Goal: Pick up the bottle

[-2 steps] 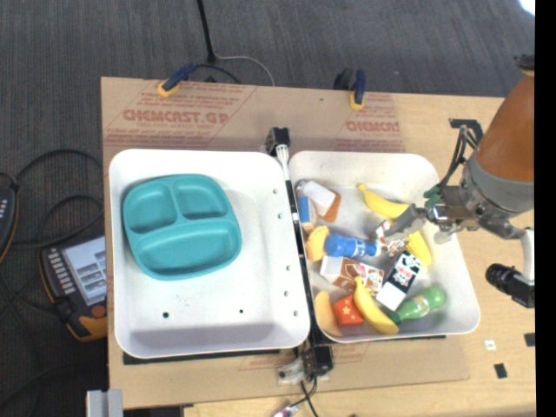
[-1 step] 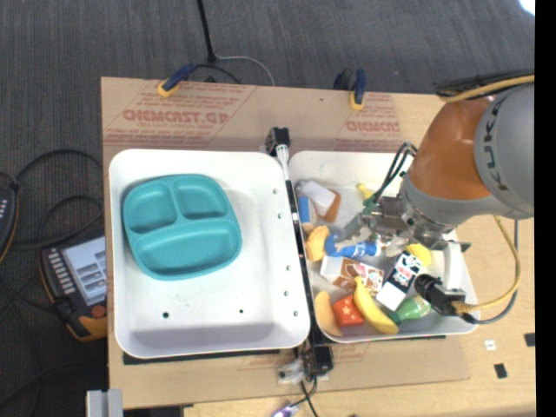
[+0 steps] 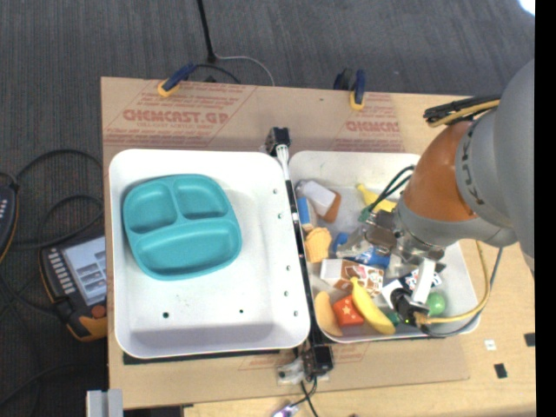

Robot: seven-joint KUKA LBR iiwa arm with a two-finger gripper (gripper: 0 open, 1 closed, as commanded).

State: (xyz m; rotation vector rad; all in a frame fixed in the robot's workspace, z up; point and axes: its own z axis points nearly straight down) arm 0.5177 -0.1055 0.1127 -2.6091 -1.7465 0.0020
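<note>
Camera view: left of the cluttered right bin (image 3: 469, 259), a teal divided tray (image 3: 181, 224) sits untouched. My gripper (image 3: 415, 278) hovers amid the clutter; its grip I cannot tell. I cannot pick out the bottle, so locating it comes next.

The single camera sits above the bench (image 3: 261, 354) and looks down at a slant, far enough back to take in both white bins, the left bin (image 3: 261, 320) and the right bin (image 3: 465, 307), with surrounding dark carpet (image 3: 87, 24) beyond.
</note>
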